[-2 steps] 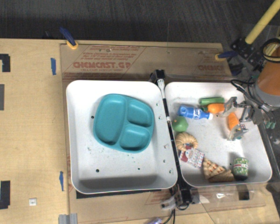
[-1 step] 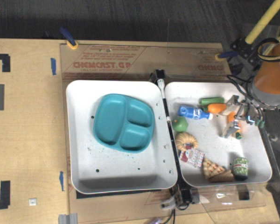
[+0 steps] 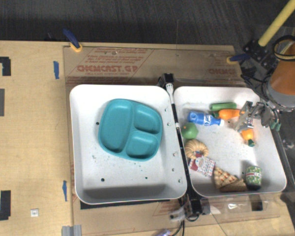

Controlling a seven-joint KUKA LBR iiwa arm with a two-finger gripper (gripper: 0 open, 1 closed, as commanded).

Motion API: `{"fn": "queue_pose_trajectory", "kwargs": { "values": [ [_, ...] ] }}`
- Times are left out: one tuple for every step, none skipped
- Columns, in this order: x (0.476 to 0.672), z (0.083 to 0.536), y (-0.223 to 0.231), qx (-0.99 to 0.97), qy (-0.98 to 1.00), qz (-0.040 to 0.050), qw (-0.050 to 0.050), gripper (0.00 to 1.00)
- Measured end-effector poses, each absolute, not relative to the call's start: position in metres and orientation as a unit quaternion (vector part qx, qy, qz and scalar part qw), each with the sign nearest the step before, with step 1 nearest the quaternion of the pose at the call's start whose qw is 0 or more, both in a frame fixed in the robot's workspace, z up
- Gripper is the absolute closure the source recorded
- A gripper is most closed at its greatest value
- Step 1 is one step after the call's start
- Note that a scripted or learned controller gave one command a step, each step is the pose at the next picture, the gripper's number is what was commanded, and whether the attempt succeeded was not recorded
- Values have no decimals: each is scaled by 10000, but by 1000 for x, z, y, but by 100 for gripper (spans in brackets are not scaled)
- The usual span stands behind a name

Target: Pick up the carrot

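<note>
The claw (image 3: 246,118) hangs over the right bin (image 3: 280,163); whether it is clenched or released cannot be told. The carrot (image 3: 225,110) lies just left of it, a blue bottle (image 3: 205,119) beyond. Farther left, the other bin (image 3: 83,146) holds a teal divided plate (image 3: 130,128).

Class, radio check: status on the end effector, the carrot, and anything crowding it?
End effector low in right bin, just right of carrot. Carrot lying at bin's far side, not held. Blue bottle close on its left; small orange piece near the end effector.
</note>
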State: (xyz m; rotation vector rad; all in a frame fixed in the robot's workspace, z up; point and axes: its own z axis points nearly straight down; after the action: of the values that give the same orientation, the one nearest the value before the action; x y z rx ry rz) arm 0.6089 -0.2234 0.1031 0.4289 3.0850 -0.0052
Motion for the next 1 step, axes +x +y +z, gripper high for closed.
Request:
{"fn": "queue_pose_trajectory", "kwargs": {
  "values": [
    [527, 90, -218, 511, 9987, -5, 62, 100]
  ]
}}
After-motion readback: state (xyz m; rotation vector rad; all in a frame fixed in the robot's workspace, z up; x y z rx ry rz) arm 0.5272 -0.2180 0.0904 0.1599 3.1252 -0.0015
